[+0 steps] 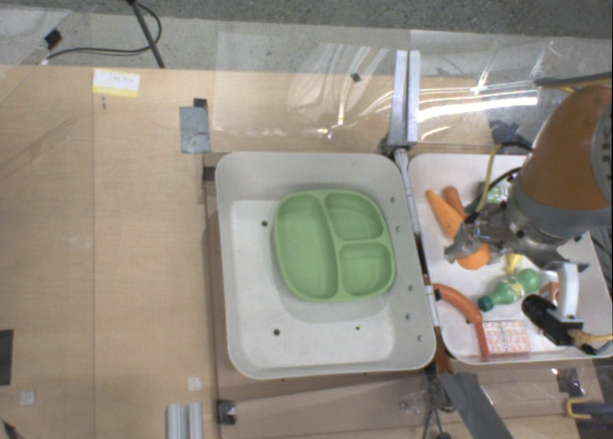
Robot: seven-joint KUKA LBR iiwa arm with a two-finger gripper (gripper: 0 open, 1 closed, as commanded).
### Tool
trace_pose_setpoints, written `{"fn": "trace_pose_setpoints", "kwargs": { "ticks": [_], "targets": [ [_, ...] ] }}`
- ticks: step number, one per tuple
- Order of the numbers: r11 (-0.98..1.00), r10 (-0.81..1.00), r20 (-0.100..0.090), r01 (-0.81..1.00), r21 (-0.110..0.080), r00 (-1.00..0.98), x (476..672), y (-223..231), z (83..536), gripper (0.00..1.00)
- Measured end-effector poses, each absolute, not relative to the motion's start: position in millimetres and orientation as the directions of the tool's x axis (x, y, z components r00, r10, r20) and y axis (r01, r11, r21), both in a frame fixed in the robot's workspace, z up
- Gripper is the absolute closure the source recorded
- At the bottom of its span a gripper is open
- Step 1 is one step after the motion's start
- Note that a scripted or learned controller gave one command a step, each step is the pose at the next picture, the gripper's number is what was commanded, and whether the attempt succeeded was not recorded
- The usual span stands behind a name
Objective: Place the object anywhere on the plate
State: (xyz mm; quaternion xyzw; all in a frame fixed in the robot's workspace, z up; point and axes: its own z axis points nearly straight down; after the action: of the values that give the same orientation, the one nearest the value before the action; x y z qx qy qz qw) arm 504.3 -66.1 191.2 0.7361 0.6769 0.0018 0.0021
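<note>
Wooden surface (105, 255) carrying two white bins under a slanted overhead view.
Lower right, an orange chili (458, 301) and green toy (505, 288); centre, the green plate (334, 244) in the left bin (239, 332); right, the gripper (471, 242) over an orange object (472, 256), its opening impossible to tell; beyond, a carrot (442, 209).

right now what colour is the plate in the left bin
Light green, with three compartments; the plate shows best in the camera view.

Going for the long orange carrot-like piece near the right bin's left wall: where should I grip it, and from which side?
Grip the carrot across its narrow width near mid-length, coming straight down from above. It lies flat and slanted, so turn the fingers crosswise to its long axis. The bin wall is close on its left, and the gripper and an orange round piece sit just below.
</note>
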Motion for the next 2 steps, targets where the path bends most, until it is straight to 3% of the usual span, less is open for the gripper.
{"fn": "trace_pose_setpoints", "kwargs": {
  "ticks": [1, 2],
  "targets": [
    [-0.18, 0.984, 0.001, 0.984, 0.004, 0.18, 547.5, 9.5, 228.3, 1.0],
    [-0.158, 0.987, 0.001, 0.987, 0.0, 0.158, 557.9, 92.3, 175.8, 1.0]
  ]
}}
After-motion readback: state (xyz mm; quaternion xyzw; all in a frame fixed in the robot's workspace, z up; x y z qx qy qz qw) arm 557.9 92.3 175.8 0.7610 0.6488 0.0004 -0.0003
